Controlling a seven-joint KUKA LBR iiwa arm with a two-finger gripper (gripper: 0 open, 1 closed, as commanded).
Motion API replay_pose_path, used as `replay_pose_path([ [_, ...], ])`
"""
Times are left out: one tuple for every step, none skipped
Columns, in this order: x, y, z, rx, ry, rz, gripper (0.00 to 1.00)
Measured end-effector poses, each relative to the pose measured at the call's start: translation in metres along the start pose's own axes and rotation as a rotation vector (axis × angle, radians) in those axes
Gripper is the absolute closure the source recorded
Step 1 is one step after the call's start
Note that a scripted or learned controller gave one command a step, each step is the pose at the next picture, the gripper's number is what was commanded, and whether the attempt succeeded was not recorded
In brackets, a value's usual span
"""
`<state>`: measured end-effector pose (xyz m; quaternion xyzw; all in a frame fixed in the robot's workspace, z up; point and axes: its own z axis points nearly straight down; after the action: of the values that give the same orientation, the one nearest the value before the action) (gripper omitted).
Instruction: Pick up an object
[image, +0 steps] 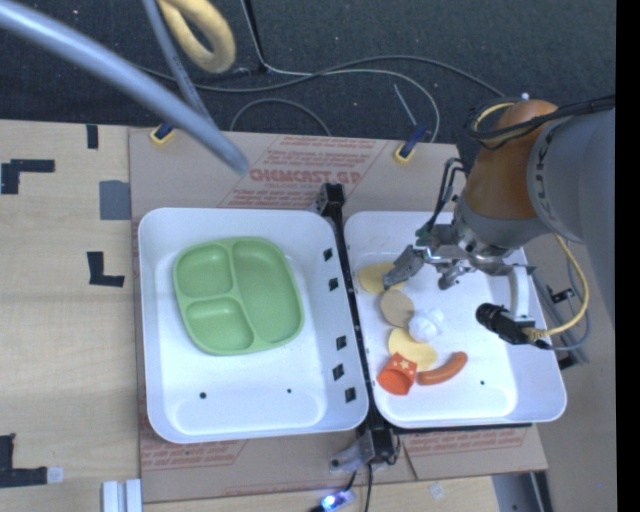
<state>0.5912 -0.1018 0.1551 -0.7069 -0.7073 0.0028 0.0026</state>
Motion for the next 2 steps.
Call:
replay_pose_path([
  [-0.009, 0.002, 0.051, -0.001, 0.0, 0.0, 0.0],
  [-0.008, 0.002, 0.071, -0.006, -0.001, -0.001, 0.0],
])
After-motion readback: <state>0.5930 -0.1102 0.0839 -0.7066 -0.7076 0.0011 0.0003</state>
